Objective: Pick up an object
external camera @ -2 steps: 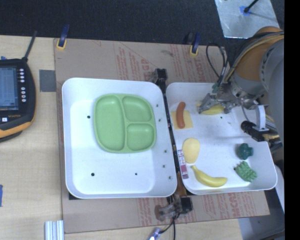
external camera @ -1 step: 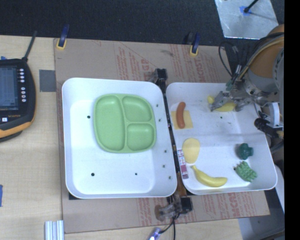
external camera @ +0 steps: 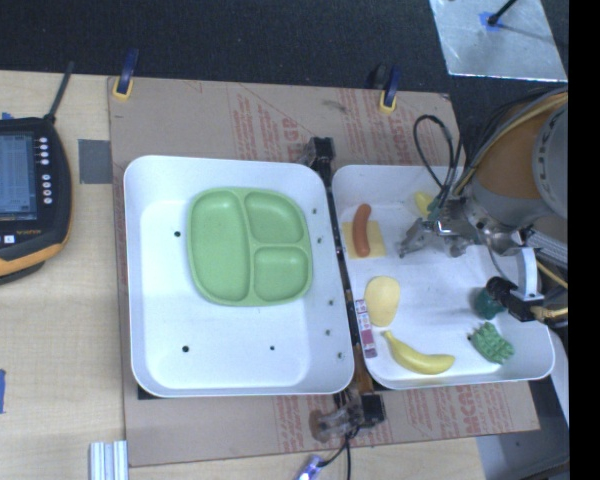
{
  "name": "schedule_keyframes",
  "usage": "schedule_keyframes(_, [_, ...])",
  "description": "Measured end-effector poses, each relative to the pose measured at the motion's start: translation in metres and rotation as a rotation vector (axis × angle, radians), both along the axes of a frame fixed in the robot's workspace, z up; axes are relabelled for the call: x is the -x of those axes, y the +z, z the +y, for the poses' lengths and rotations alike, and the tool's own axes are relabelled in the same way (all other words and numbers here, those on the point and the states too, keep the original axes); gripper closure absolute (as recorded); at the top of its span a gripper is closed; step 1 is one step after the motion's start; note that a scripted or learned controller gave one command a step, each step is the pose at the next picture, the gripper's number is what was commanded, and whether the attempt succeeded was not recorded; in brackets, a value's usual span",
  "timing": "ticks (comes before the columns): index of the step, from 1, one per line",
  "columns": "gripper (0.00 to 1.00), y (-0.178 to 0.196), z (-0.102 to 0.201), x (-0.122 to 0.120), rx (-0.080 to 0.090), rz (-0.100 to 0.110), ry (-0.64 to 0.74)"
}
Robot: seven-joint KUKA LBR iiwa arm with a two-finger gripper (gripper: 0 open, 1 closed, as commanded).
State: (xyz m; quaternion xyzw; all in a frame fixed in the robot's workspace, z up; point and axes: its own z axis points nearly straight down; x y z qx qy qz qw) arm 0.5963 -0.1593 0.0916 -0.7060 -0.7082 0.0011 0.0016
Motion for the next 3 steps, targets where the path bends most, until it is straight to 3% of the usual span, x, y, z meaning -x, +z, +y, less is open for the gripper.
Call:
schedule_keyframes(1, [0.00, 0.003, -0.042, -0.055, 0.001, -0.002, 0.001])
schedule_keyframes(2, [0.00, 0.015, -0.015, -0.060, 0.000, -0.003, 0.001])
schedule_keyframes(3, [0.00, 0.000, 0.040, -0.001, 0.000, 0.001, 0.004])
